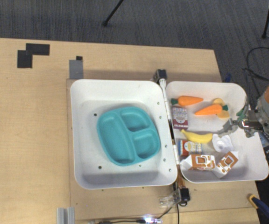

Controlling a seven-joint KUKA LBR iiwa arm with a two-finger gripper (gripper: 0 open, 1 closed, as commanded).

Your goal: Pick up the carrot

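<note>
Camera view: two carrots point(211, 109) lie in the right bin point(260, 164). Your hand point(229, 127) hovers below them, its state indiscernible. Treat either as light, rigid and smooth; grip across the thick middle.

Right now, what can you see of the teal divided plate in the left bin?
The teal divided plate looks like smooth moulded plastic, with rounded corners and three compartments: one long one and two smaller ones. It lies flat, turned at a slant, near the middle of the left bin. Nothing lies on it or touches it.
</note>
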